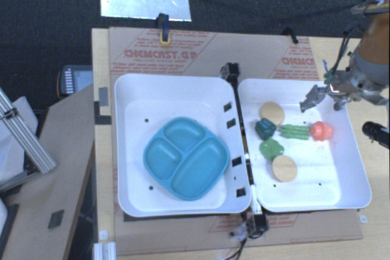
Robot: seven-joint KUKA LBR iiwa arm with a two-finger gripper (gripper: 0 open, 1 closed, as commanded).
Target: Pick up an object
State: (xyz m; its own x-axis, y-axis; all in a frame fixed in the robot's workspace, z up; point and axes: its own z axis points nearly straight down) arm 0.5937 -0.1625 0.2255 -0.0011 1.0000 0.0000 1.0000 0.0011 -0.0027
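Hovering above the right bin's far corner, the claw has its two fingers spread apart and nothing between them or touching them, so this reads as the approach step, before any grasp. Nearest below it lies a red-tipped green toy, with a tan disc, a teal lump, a green lump and a second tan disc clustered beyond. Next move likely calls for picking one target, centering over it, then descending; the blue tray in the left bin is well apart.

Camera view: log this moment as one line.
arm: over right bin's far right corner | gripper: above the toys, holding nothing | blue tray: left bin
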